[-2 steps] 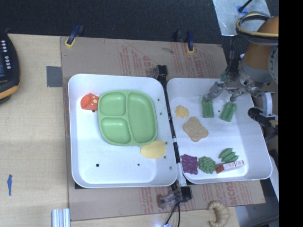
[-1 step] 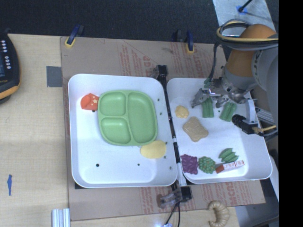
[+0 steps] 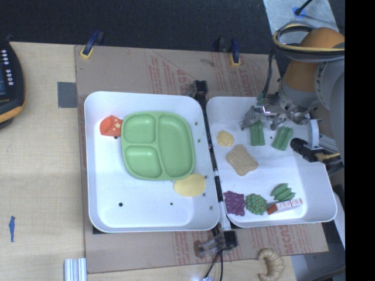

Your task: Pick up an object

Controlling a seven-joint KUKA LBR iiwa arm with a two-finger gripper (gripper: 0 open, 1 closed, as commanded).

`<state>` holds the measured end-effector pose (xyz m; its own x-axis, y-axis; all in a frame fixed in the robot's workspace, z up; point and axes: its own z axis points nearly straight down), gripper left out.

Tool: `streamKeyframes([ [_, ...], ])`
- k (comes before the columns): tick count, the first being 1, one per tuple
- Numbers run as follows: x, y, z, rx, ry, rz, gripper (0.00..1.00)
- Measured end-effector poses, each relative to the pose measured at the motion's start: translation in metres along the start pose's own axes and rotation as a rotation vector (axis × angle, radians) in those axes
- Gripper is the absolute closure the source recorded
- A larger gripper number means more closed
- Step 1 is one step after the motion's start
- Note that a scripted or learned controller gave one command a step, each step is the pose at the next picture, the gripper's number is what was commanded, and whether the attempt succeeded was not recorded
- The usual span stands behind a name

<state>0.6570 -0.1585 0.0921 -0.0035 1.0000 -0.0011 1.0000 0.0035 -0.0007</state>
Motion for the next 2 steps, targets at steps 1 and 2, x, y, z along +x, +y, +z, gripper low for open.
streamKeyframes([
  [1, 0.0, 0.0, -0.011, 0.001, -0.001, -0.003, 1.0],
  [2, 0.064, -0.003, -0.073, -0.004, 0.001, -0.005, 1.0],
])
